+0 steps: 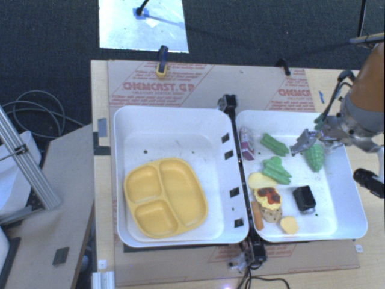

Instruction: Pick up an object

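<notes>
A pale yellow disc-shaped piece [289,224] lies at the near edge of the right bin [349,212], beside a black block [304,198] and bumpy green plastic toys [276,169]. The left bin [174,125] holds a glossy yellow three-compartment tray [165,195]. Red lettering on the tabletop sheet [162,83] reads "CHEMCAST GP". The end effector [304,142] hangs over the right bin beside another green toy [314,156] — I cannot tell whether its fingers are apart or together.

The bench [198,80] carries two white bins side by side, touching at their inner walls. The right bin [349,221] lies under the gripper [304,143]; the left bin [129,125] sits well to its left.
</notes>
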Tool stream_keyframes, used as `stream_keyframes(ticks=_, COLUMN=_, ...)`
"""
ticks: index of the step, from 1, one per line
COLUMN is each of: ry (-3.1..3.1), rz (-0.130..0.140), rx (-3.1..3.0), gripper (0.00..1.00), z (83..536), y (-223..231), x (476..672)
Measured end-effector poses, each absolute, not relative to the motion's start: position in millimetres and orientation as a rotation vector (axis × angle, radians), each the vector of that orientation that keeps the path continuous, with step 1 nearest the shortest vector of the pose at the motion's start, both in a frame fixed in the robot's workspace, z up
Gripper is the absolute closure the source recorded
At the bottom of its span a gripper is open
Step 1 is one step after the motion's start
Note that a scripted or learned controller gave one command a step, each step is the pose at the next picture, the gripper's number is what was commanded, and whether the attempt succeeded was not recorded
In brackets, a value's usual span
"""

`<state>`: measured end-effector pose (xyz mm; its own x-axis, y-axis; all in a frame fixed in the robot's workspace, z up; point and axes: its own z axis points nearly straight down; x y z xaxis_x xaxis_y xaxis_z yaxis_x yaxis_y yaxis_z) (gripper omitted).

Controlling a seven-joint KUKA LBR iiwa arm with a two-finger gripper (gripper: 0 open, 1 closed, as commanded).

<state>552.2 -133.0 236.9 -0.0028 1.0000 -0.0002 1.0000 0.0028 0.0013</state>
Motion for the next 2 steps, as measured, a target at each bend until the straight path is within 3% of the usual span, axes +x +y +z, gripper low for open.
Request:
stream_keyframes(ticks=1, ry=2.221, rz=-0.014, rx=2.237, gripper=0.0, z=88, y=-199, x=500.5)
stream_keyframes(ticks=2, ry=2.22, rz=0.003, rx=2.217, gripper=1.0, z=107, y=-195, x=507.9)
